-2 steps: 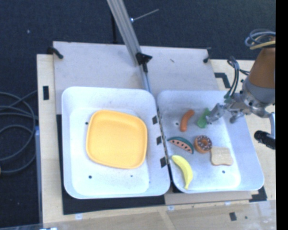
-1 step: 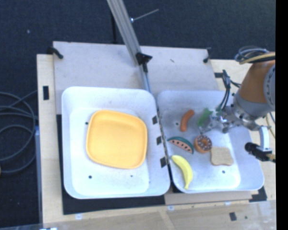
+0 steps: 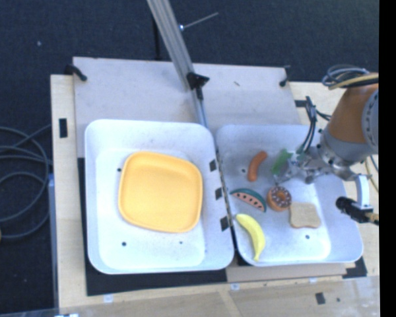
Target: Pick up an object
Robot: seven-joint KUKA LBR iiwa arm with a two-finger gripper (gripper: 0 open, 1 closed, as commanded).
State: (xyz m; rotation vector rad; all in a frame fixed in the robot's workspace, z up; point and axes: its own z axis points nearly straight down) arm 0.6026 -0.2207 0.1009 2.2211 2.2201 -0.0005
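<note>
No readable writing is seen. The gripper [image 3: 296, 170] is lowered into the right bin [image 3: 336, 243], just beside a green item [image 3: 280, 160]; its state cannot be told. Nearby lie a hot dog [image 3: 256, 166], donut [image 3: 278, 198], toast [image 3: 305, 215], watermelon slice [image 3: 249, 198] and banana [image 3: 252, 234]. A yellow plate [image 3: 160, 191] is held in the left bin [image 3: 105, 140].

Two bins [image 3: 152, 132], one plate [image 3: 160, 191], one banana [image 3: 252, 233], sausage [image 3: 256, 165], donut [image 3: 278, 198], toast [image 3: 305, 215], melon slice [image 3: 249, 197], green piece [image 3: 280, 160].
</note>
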